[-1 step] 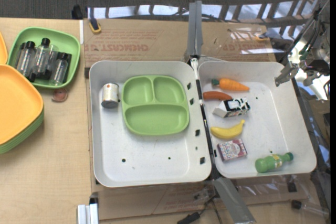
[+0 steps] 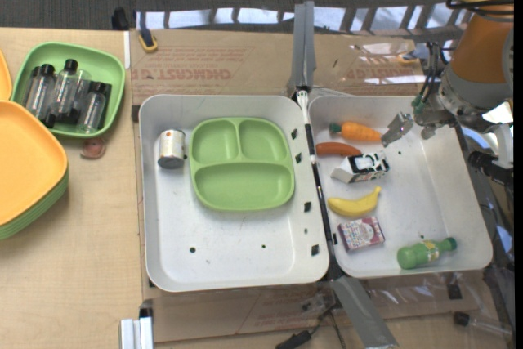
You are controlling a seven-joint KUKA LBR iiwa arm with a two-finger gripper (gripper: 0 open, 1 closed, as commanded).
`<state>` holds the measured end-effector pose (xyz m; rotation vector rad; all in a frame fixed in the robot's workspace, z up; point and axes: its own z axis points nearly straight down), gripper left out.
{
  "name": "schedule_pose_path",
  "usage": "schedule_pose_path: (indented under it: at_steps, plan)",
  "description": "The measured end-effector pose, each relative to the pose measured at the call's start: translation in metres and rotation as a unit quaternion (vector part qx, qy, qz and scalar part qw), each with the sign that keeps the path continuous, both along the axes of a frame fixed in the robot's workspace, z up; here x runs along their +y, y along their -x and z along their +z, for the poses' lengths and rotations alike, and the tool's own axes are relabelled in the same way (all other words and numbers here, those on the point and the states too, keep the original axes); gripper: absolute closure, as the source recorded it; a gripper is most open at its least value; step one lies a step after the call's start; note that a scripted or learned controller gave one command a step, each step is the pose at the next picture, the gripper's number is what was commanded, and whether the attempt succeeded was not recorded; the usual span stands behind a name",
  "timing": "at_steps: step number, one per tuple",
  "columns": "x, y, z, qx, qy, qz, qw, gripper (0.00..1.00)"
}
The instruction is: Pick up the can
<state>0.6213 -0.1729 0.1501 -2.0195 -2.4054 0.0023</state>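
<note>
The can (image 2: 171, 149) lies in the left bin (image 2: 237, 257), touching the left edge of the green divided plate (image 2: 242, 163); the gripper (image 2: 400, 128) hangs far right of that plate, jaws apparently open and empty; approach step; next move: traverse across to the can.

Left bin (image 2: 237, 261): a green divided plate (image 2: 242, 163) lies flat toward its upper middle. Right bin (image 2: 458, 217): carrot (image 2: 360, 131) at top, a red-orange sausage-like piece (image 2: 337, 149) just below it, then a small black-and-white toy car (image 2: 360, 167), banana (image 2: 355, 203), pink packet (image 2: 361, 234), and a green bottle (image 2: 425, 252) lying on its side near the lower right corner. Off to the left on the bench, a green tray (image 2: 33, 61) holds several dark-capped vials (image 2: 67, 97), beside a stack of orange plates (image 2: 29, 176).
</note>
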Motion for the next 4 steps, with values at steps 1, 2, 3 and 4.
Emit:
schedule_pose_path:
  at_steps: [1, 2, 3, 4]
  plan:
    - [0.023, 0.031, -0.02, 0.001, -0.0003, -0.065, 0.9979, 0.0]
    - [0.022, 0.031, -0.011, 0.001, 0.0001, -0.067, 0.9978, 1.0]
    - [0.054, -0.038, 0.104, -0.001, 0.0009, -0.14, 0.9901, 1.0]
    - [0.062, 0.002, 0.037, 0.001, 0.0004, -0.037, 0.9993, 1.0]
